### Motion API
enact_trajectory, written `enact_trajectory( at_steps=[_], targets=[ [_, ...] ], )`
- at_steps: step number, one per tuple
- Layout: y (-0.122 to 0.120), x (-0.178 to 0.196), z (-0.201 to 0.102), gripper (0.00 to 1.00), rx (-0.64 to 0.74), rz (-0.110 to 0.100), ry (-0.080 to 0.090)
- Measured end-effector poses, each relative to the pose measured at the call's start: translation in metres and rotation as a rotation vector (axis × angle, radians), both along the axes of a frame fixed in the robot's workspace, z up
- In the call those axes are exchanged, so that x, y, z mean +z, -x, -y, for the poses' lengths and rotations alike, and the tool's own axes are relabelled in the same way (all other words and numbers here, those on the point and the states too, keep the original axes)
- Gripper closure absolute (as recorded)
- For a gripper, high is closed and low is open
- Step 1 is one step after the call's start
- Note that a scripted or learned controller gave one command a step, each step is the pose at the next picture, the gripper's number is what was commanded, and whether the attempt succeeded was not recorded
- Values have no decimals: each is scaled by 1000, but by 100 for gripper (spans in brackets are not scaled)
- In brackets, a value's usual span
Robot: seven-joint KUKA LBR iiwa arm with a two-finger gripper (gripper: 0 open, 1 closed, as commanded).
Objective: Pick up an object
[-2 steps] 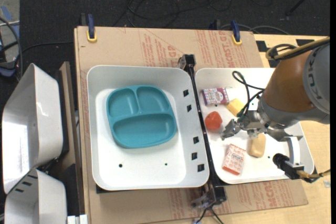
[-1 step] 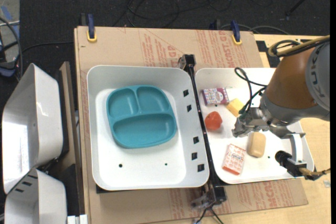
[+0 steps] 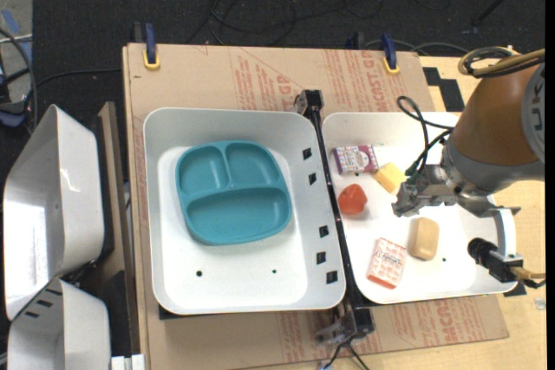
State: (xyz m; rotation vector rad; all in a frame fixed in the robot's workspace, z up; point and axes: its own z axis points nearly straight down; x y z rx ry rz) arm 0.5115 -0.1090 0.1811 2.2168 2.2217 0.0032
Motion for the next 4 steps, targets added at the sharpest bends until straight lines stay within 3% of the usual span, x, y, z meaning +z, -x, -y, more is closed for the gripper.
enact_trajectory(
  at_steps=[2, 4],
  targets=[
    [-4, 97, 7, 100, 1, 1, 1],
    [-1, 69, -94, 100, 6, -7, -2]
  ],
)
